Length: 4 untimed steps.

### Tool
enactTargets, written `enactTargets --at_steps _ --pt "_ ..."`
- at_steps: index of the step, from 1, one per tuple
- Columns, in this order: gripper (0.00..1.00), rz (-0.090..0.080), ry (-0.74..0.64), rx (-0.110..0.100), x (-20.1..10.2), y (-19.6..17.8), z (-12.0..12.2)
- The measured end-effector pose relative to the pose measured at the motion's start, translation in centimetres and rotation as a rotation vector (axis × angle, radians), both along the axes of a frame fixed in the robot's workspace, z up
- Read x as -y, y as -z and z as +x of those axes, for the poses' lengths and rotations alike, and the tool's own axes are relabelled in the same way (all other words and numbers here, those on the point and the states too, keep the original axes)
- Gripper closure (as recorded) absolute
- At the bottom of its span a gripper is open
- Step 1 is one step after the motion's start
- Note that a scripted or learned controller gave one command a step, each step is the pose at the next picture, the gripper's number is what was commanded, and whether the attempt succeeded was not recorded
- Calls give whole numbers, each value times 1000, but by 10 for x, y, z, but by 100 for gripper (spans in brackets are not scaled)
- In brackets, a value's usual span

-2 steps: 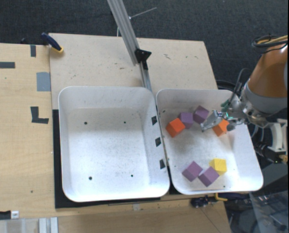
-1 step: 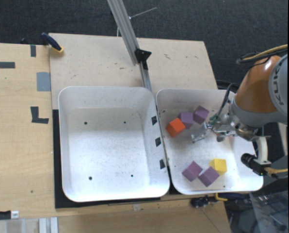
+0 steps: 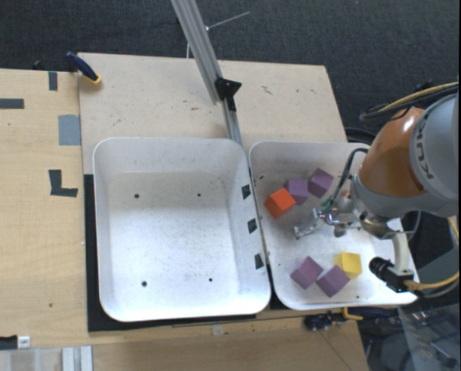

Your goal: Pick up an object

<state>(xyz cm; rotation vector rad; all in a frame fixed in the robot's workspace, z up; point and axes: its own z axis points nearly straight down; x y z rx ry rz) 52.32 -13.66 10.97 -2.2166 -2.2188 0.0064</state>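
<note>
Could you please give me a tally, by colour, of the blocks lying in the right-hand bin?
Purple blocks: 4
Orange block: 1
Yellow block: 1
Total: 6 blocks, all in the right bin, where the gripper reaches in.

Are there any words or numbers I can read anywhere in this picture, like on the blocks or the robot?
No text can be read here.
The orange block, yellow block and purple blocks have plain faces.
The two white bins carry only small dark dots, no letters.
The grey tape pieces on the bench are blank.
The arm's orange band shows no label, and the tool is too small to show any marking.
</note>
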Motion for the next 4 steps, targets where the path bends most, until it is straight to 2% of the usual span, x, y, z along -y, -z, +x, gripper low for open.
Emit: enactTargets --at_steps 1,2,3,4 --pt "0 -1 0 2 -1 19 -1" --pt "100 0 -1 2 -1 9 -1" --pt "100 -2 0 11 -7 -53 2" --pt "100 -2 0 11 -2 -96 6"
